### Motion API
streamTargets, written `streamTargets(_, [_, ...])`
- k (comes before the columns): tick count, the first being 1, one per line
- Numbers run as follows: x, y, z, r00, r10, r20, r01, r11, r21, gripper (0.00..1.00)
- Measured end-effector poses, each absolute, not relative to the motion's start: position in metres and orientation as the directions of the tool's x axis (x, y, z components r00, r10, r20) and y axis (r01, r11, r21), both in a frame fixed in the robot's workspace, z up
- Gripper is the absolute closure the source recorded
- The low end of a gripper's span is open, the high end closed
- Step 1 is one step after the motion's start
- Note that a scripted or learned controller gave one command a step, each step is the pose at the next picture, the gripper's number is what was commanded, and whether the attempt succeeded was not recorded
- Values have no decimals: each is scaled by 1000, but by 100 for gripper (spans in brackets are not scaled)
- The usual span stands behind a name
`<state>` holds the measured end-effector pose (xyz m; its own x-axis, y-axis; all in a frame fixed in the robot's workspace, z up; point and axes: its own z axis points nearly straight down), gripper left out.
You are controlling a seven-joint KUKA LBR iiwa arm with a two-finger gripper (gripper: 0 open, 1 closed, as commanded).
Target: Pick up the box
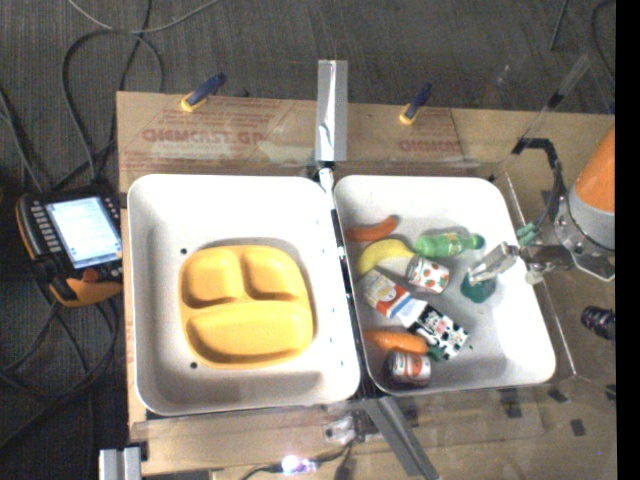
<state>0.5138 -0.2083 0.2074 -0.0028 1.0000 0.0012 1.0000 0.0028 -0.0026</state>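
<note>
Gripper (492, 265) at right bin (520, 353) east side, grip state indeterminate; target box (388, 294) amid clutter: approach vertical, avoid banana (380, 255)

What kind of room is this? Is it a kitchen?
Probably a robot lab, not a kitchen. A grey arm with an orange band reaches over two shallow white bins, a handheld control screen sits beside them, and loose cables cross the carpet.
</note>
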Motion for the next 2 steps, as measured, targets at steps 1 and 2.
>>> streamTargets(1, [501,-127,94,-84,996,2,996,84,-3,0])
streamTargets(2, [618,-140,89,292,957,-3,957,-292,8,0])
